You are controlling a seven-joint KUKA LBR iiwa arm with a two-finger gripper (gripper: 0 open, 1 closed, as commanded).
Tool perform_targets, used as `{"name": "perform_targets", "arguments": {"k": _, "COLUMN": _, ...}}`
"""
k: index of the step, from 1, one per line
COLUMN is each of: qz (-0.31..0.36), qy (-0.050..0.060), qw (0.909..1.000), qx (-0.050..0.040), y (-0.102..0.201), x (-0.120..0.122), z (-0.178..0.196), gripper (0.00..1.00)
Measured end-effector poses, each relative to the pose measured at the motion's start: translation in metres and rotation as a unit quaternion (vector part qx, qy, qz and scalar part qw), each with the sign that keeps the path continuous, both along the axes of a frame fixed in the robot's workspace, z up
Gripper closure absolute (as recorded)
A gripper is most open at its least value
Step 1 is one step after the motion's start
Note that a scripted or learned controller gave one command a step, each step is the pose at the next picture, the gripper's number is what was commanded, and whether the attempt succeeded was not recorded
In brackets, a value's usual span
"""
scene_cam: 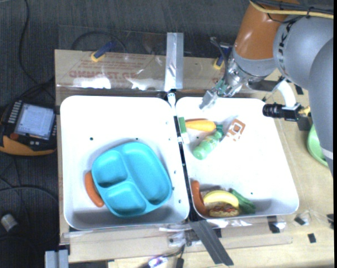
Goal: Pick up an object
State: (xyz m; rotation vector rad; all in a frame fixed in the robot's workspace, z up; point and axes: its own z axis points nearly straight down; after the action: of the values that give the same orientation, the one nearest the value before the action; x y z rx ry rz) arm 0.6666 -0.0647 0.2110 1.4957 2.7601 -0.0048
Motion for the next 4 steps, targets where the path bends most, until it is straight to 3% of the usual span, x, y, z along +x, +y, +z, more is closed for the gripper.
{"name": "perform_targets", "arguments": {"k": 1, "qz": -0.196, "qy": 0.000, "qw": 0.9805, "qx": 0.0011, "y": 0.066, "x": 0.002, "z": 0.028, "gripper": 1.00}}
{"name": "perform_targets", "arguments": {"k": 2, "qz": -0.115, "qy": 0.001, "qw": 0.9934, "qx": -0.0002, "y": 0.100, "x": 0.001, "z": 0.026, "gripper": 1.00}}
{"name": "perform_targets", "arguments": {"k": 3, "qz": -0.102, "qy": 0.001, "qw": 0.9948, "qx": -0.0004, "y": 0.058, "x": 0.001, "z": -0.010, "gripper": 1.00}}
{"name": "perform_targets", "arguments": {"k": 4, "qz": -0.090, "qy": 0.001, "qw": 0.9960, "qx": 0.0007, "y": 0.084, "x": -0.046, "z": -0.028, "gripper": 1.00}}
